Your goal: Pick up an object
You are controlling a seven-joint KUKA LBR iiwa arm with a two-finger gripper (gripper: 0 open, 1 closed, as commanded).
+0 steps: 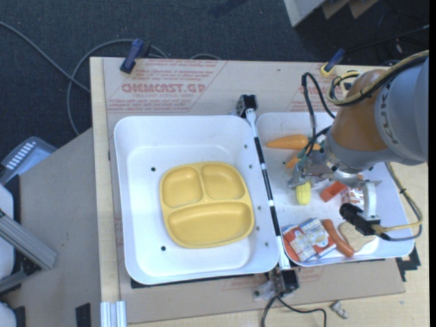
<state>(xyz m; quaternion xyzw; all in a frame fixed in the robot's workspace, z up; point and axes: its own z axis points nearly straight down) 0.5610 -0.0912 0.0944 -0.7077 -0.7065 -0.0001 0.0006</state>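
In the camera view, the worktop (170, 87) carries two white bins side by side. The landmark here is the yellow corn piece (303, 195), which lies in the right bin (398, 247), near the wall it shares with the left bin (136, 182).

The end effector (304, 176) is low inside the right bin, just above the corn piece in the view and very close to it. I cannot tell if it touches the corn. I also cannot tell if the end effector is spread or pressed together, because the wrist covers it. No thing is seen pinched in it.

Further up from the corn piece lies an orange carrot (287, 142). To the right of the corn piece, just beside it, is a small red piece (330, 192). Below the corn piece is a red and white packet (308, 240), and a reddish sausage (338, 238) lies at the packet's right side.

Well to the left of the corn piece, in the left bin, a yellow divided plate (204, 203) lies flat.
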